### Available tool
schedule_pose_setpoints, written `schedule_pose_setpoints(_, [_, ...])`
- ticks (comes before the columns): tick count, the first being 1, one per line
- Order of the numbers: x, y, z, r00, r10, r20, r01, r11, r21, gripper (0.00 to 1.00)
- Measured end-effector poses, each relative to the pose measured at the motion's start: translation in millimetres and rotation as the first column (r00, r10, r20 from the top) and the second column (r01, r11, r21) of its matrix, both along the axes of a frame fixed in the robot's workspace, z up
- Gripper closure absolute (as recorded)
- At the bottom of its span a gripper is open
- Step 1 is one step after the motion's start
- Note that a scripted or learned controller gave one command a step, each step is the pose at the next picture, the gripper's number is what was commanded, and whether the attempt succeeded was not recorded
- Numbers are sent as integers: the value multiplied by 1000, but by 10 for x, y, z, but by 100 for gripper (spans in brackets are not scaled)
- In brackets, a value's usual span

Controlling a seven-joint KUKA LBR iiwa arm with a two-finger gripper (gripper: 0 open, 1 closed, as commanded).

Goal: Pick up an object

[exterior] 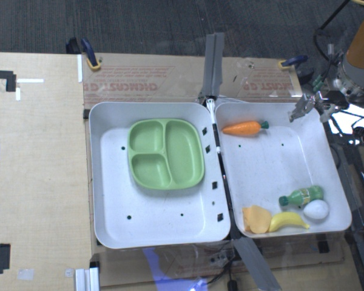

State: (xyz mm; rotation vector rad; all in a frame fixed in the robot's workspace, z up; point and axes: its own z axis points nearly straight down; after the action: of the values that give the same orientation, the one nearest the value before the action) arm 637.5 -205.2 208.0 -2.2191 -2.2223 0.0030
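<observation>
The right bin (279,156) holds an orange carrot (242,128) with a green top near its far left corner. In the near right corner lie a small green bottle (301,196), a white egg (316,210), a yellow banana (288,222) and a yellow-orange piece (256,219). My gripper (307,106) hangs over the far right corner of this bin, right of the carrot and well apart from it. Nothing is seen in its grasp.
The left bin (109,180) carries a pale green divided plate (166,154). A grey upright post (213,65) stands behind the seam between the bins. Clamps (90,54) sit on the cardboard back edge. Cables and the arm (358,59) crowd the far right.
</observation>
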Motion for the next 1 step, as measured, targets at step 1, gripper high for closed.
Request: schedule_pose_setpoints(1, [213, 606, -754, 998, -59, 1, 59, 998, -1, 0])
